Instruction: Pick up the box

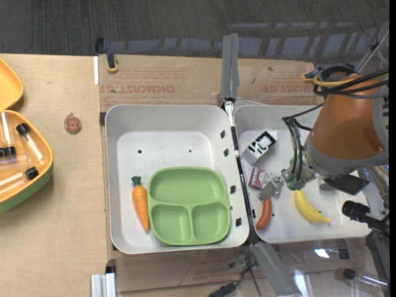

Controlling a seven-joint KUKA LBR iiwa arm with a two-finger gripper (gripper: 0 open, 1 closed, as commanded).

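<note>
A small white and grey box point(260, 146) with a black mark on top lies in the back left part of the right bin point(346, 231). My gripper point(276, 184) hangs low in that bin, in front of the box and a little to its right. It sits just beside a small purple packet point(256, 178). The grey arm with its orange band point(346, 129) covers the bin's right half.
In the right bin, a yellow banana point(309, 206) lies right of the gripper and a red sausage point(264, 214) near the front left corner. The left bin point(124, 135) holds a green divided plate point(189, 206) and a carrot point(141, 204). Orange trays stand on the bench at far left.
</note>
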